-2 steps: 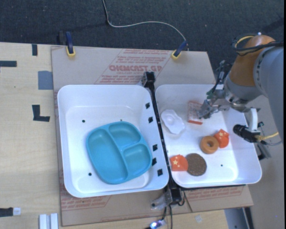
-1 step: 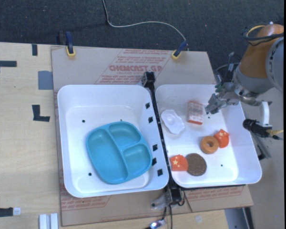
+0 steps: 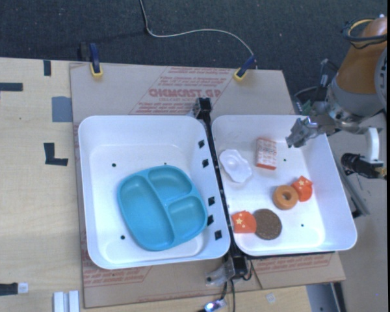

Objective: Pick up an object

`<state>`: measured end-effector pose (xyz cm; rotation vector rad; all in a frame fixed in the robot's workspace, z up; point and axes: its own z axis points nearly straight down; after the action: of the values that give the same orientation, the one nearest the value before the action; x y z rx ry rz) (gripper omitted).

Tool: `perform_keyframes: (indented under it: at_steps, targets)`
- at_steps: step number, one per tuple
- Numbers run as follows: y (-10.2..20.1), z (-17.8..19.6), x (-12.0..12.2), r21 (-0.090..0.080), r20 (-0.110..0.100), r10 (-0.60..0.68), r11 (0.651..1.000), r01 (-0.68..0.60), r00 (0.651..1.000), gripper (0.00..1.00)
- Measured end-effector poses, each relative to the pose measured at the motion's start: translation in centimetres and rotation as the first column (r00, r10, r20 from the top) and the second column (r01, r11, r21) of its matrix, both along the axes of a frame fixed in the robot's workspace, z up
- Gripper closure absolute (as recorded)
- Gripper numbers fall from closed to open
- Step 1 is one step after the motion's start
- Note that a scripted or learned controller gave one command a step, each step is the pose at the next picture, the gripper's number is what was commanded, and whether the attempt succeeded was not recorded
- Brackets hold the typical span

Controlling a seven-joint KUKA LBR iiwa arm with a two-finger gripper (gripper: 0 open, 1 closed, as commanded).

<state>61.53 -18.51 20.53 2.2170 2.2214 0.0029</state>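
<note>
Camera view puts the gripper (image 3: 298,137) over the right bin's (image 3: 341,194) upper right corner — whether it is clenched cannot be told — beside the small carton (image 3: 266,153), which could tip or skid away under an off-centre descent.

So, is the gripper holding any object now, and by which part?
Nothing is held. The gripper hangs over the upper right edge of the right bin, apart from the small box and the doughnut, with nothing between its fingers.
</note>
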Motion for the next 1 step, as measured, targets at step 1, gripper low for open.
perform_keyframes:
  at_steps: [1]
  targets:
    - [0.06,3.23,0.09,0.000,-0.001,0.000,1.000,0.000,1.000,1.00]
